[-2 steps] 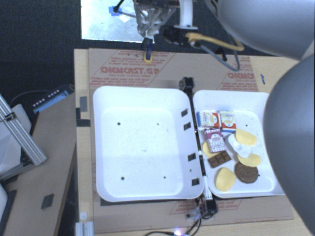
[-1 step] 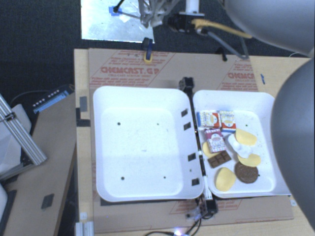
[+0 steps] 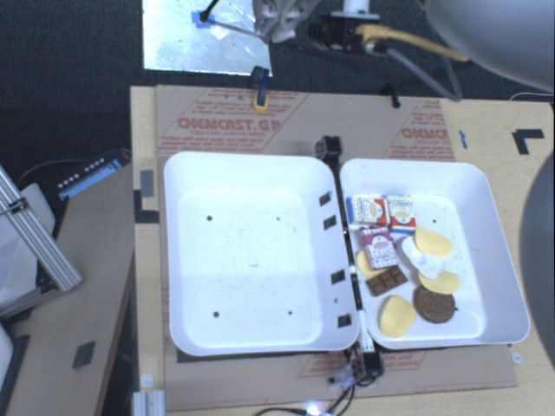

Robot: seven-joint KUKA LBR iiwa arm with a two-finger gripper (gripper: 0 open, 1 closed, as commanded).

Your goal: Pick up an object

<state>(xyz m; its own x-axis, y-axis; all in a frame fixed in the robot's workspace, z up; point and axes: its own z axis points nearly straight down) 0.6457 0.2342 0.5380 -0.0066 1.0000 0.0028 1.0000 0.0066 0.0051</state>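
Grey arm casing point(image 3: 486, 16), smooth and rounded, looms at the top right; its gripper point(image 3: 276, 20) hangs beyond the desk's point(image 3: 147, 258) far edge, grip state impossible to tell. Right bin point(image 3: 494, 232), glossy white plastic, holds flat yellow chips point(image 3: 397, 315), a round brown cookie point(image 3: 434, 304) and small printed cartons point(image 3: 380, 208).
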